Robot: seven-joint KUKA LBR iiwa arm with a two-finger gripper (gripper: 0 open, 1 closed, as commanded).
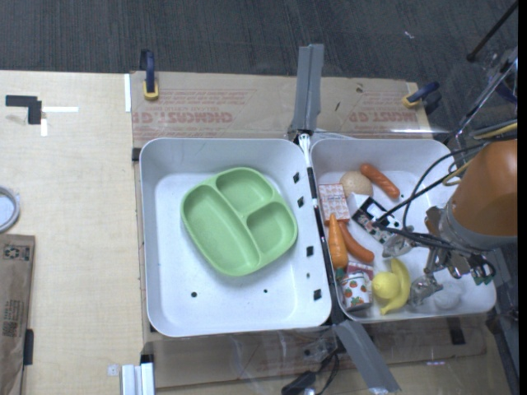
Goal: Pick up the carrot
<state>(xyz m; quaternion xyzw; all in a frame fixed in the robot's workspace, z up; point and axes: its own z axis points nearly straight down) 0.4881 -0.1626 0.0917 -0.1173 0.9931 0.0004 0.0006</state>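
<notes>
- divided plate [239, 219] – pale green, plain
- both bins [165, 303] – white
- carrot [337, 243] – orange
- banana [394, 285] – yellow
- sausage [380, 181], far right bin – orange-red
- arm [487, 192] – orange band over grey
- bench [66, 188] – light wood
- clamps [149, 74] – blue with yellow

I see two smooth white plastic bins [156, 245]; the left one holds a matt green plastic plate [239, 219]. Beside that plate, the carrot [337, 242] looks glossy plastic, and pale wood [66, 188] lies left.
</notes>
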